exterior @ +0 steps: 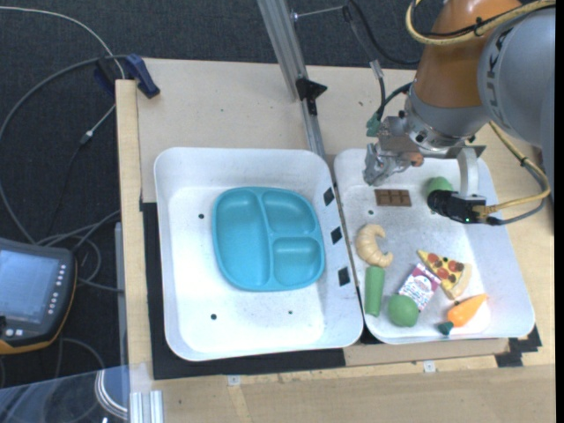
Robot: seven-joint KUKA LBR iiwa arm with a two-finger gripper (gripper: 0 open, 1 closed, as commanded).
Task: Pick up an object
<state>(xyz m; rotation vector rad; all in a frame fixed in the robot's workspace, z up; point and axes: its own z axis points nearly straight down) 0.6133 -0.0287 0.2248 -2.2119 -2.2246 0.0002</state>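
My gripper [381,167] hangs over the back left corner of the right bin [502,263], just above and left of a brown chocolate bar [393,198]. Nothing shows between its fingers. A green ball [438,186] lies at the bin's back, half hidden by the arm's black attachment. Further forward lie a croissant [374,245], a green cucumber [374,290], a green round fruit [404,311], a small pink and white carton [420,287], a pizza slice [445,271] and an orange carrot [465,310].
The left bin [176,236] holds a blue divided plate [268,237]. A metal pole [286,51] rises behind the bins. Cables and a handheld pendant [31,293] lie off the bench at the left.
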